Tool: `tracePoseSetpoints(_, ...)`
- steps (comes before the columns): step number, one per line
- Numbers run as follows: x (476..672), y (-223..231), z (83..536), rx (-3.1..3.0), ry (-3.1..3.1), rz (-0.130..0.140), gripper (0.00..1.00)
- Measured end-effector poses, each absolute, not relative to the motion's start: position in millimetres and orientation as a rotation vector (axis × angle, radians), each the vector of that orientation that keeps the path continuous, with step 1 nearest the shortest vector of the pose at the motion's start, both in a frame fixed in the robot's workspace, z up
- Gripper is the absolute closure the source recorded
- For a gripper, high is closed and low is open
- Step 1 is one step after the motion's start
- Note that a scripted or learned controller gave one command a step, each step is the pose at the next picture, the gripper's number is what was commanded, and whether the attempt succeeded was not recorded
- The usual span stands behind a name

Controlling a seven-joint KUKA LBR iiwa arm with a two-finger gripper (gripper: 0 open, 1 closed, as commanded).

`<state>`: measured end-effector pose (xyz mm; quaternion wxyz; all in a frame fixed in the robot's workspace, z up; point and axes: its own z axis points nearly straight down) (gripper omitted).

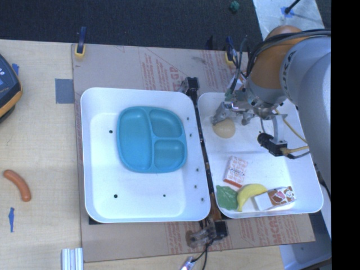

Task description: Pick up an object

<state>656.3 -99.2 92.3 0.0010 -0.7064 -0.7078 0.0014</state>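
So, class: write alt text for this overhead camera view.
A grey robot arm's pincer hovers by a beige ball in the right white bin, which also holds a banana. The left bin holds a blue divided plate.

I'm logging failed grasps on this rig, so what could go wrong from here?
The gripper hangs right over a round beige ball near the right bin's upper-left wall; the ball could roll aside when touched. That closeness to the wall also risks a finger striking it. The banana, packets and green piece crowd the near corner, so a grasp there may catch two things.
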Motion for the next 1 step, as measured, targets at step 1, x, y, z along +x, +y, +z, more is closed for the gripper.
tracePoseSetpoints(1, 656.1, -94.4, 92.2, -2.213, -2.225, 0.006, 0.00)
